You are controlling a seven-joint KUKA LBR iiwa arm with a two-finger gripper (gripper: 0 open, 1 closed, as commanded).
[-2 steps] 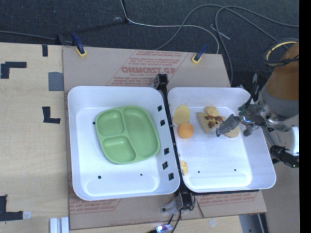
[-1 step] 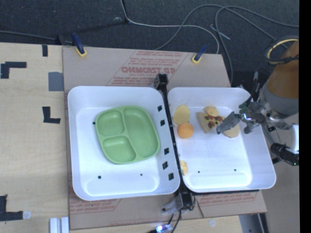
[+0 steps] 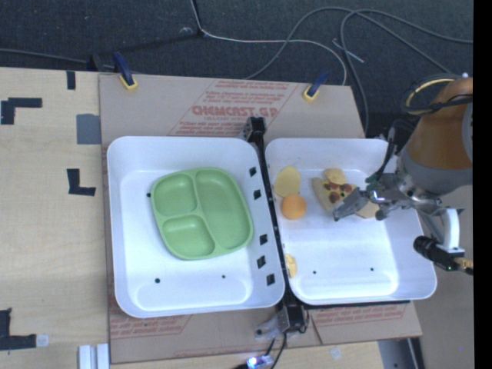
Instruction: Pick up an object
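My gripper hangs low over the right bin, coming in from the right under the orange-banded wrist. Just to its upper left lies a tan pizza-slice toy with red and yellow spots; whether they touch is unclear. Further left, an orange ball sits below a pale yellow round piece. A small yellow item lies by the bin's left wall. A beige piece shows just beneath the gripper body.
The left bin holds a green three-compartment plate. A black clamp strip runs between the two bins. Cables trail across the dark floor behind the bench. The right bin's front half has bare floor.
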